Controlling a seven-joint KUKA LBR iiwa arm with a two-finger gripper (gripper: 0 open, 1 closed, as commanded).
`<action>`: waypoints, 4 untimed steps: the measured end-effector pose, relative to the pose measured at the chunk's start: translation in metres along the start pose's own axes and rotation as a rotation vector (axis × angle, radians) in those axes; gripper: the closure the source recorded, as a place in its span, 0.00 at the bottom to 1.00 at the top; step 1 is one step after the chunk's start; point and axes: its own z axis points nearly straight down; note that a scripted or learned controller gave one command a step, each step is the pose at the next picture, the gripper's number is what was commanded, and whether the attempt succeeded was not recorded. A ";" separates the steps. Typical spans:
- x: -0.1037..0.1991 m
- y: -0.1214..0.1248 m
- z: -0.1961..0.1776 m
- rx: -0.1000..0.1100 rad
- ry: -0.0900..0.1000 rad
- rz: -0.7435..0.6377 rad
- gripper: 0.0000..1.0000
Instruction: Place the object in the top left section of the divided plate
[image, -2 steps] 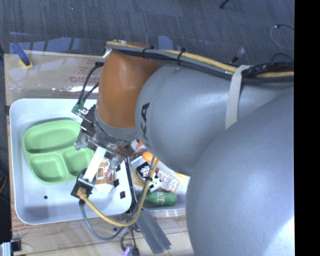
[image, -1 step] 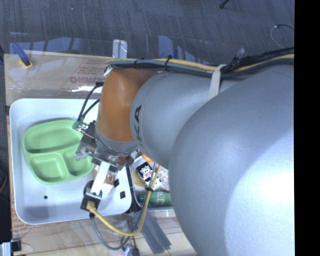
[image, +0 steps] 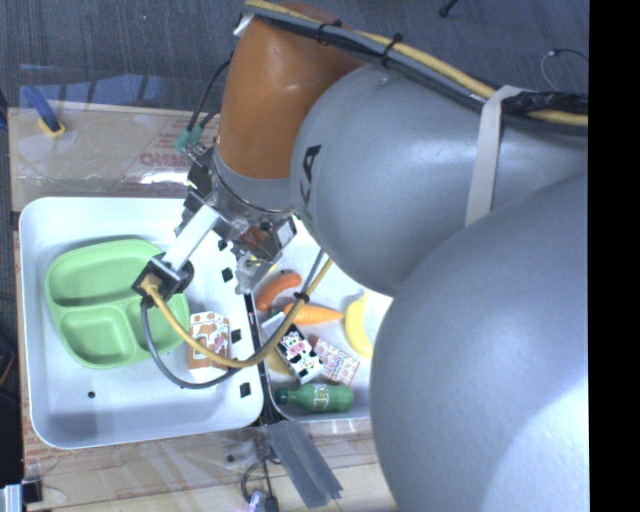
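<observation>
Green divided plate (image: 95, 300) lies in the left bin (image: 40, 400), long axis running far-to-near, tilted slightly. The hand (image: 245, 245) hangs over the bins' shared wall; arm bulk hides it, so grip state cannot be told. Likely object: small printed carton (image: 208, 338), lying flat just right of the plate, long axis far-near. Best approach: descend square, release low over the plate's far-left section.

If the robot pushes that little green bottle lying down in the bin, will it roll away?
Probably. The green bottle lies on its side and looks round, so a sideways nudge would likely roll it. It looks like smooth plastic, so maybe slippery. The bin wall beside it should stop it soon.
</observation>
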 end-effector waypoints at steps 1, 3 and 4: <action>0.004 -0.025 0.044 0.002 -0.004 0.042 0.00; 0.041 -0.051 0.092 0.002 -0.005 -0.094 1.00; 0.041 -0.051 0.092 0.002 -0.005 -0.094 0.00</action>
